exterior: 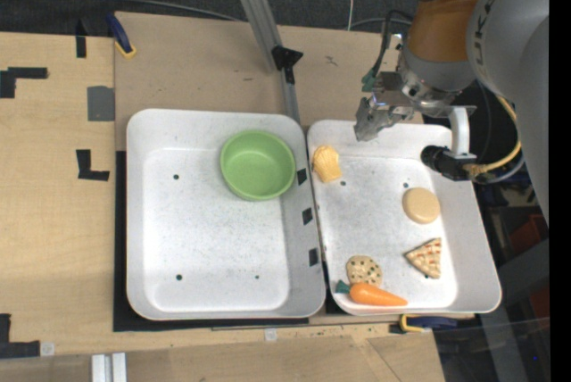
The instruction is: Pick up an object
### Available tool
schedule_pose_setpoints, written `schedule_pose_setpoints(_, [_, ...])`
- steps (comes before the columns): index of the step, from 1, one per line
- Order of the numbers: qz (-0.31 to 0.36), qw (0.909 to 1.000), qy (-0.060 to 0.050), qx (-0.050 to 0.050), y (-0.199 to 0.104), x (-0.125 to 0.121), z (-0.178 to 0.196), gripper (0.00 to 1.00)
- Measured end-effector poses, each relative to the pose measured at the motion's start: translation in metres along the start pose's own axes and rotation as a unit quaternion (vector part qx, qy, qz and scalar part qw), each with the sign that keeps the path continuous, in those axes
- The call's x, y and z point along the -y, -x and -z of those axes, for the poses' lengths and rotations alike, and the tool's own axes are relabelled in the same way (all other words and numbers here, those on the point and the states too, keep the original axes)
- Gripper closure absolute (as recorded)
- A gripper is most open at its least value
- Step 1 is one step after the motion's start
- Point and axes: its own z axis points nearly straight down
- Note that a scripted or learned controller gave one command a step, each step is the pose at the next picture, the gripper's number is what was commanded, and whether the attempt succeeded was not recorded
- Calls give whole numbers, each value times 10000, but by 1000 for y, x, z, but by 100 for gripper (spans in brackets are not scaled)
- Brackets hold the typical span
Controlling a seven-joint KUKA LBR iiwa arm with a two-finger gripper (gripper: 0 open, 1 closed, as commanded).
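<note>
We found the yellow corn piece [326, 163] at the right bin's [473, 273] upper left corner, apart from the gripper [369, 130] above the far rim. Finger state: cannot tell. The round bun [421, 205], pizza slice [426, 257], cookie [362, 269] and carrot [378, 295] lay nearer; a green bowl [258, 164] occupied the left bin [152, 220].

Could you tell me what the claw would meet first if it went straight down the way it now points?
Most likely the bare floor of the right bin near its far edge. The claw hangs there, right of the corn, though depth is hard to judge.
</note>
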Motion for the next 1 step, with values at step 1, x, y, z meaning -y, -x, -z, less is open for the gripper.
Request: schedule_pose_setpoints(1, [-3, 10000, -6, 1, -50, 20, 3, 100])
